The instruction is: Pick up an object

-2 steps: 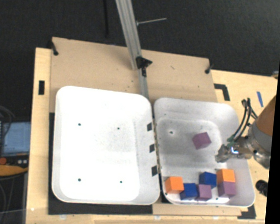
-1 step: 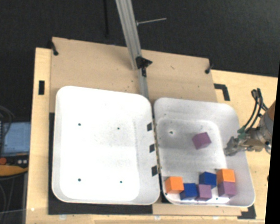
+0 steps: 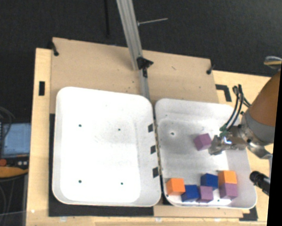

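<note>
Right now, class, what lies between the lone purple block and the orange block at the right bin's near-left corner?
Nothing: the camera view shows bare white bin floor between purple block and orange block.

The bench point(image 3: 38, 125) bears two white bins point(image 3: 103, 146).

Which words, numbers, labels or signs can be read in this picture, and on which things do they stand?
No text can be read.
The blocks and the two white bins bear no marks.
The blue device left of the bench is too blurred to show any writing.
</note>
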Robot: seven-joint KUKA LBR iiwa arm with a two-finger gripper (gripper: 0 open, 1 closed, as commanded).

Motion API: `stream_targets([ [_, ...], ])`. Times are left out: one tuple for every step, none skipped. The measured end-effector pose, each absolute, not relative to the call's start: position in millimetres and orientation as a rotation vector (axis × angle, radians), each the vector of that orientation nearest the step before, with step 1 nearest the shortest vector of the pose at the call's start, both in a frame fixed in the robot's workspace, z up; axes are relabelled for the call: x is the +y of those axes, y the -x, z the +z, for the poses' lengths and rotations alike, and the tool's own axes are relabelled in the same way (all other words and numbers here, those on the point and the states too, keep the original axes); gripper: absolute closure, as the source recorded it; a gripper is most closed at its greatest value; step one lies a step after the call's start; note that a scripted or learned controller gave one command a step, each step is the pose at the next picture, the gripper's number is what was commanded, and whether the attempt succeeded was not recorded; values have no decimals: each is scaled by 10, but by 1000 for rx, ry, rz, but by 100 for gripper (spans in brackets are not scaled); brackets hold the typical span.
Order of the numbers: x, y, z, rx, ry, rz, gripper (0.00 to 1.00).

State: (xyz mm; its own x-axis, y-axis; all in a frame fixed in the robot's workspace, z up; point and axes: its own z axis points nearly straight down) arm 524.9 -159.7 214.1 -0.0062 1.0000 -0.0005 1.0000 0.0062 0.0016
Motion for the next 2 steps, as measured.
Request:
stream_targets([
  [-1050, -5435, 2121, 2231, -2212, 3, 100],
  [-488, -5569, 2253, 2229, -2213, 5, 100],
])
